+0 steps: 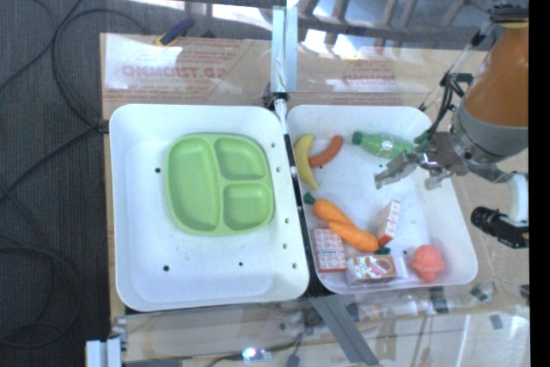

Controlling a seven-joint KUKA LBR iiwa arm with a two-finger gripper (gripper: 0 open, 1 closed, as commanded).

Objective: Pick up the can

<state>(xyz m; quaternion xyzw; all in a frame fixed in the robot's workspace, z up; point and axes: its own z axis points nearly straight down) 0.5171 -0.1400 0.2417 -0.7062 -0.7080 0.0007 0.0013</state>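
In the right bin (pixel 447 211), a short white container with a red and brown label (pixel 371 268) lies on its side near the front wall; it is the item most like a can, though I cannot tell for sure. My gripper (pixel 411 177) hovers over the back right of this bin, just in front of a green bottle (pixel 378 143). Its fingers (pixel 388 175) are spread open with nothing between them. The labelled container lies well in front of the gripper and a little to its left.
The right bin also holds a banana (pixel 304 160), a sausage (pixel 326 151), two carrots (pixel 345 225), a red and white carton (pixel 389 219), a flat red packet (pixel 329 249) and a red strawberry (pixel 427 261). A green divided plate (pixel 219 184) lies in the left bin (pixel 137 271).
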